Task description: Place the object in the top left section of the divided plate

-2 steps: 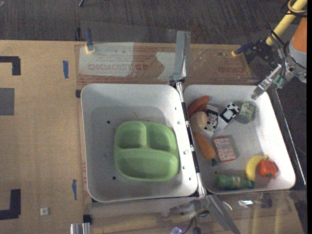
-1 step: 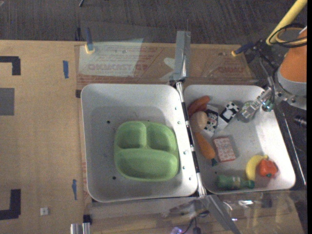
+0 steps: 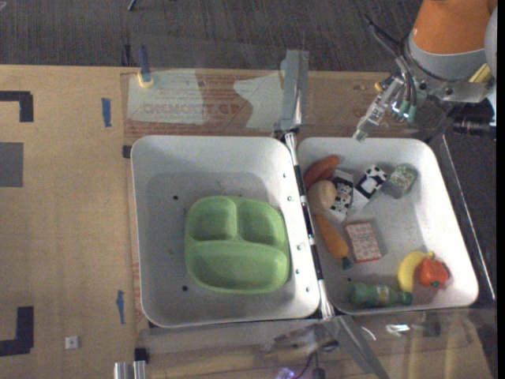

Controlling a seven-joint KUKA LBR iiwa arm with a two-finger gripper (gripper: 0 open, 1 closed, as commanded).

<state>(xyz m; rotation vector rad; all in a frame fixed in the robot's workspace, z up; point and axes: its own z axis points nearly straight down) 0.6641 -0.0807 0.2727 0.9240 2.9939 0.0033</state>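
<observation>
Divided plate (image 3: 237,245) waits empty, well left of and below the jaws (image 3: 371,121).
Jaws hover above the toy bin (image 3: 454,212), aperture unclear, holding nothing; best to descend squarely on one isolated toy.

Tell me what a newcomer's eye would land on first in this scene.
The green divided plate stands out first, sitting alone in the middle of the left bin. Next comes the clutter of small toys in the right bin: a carrot, a banana beside an orange pepper, and a green bottle near the front edge. The arm's bright orange band fills the upper right corner.
</observation>
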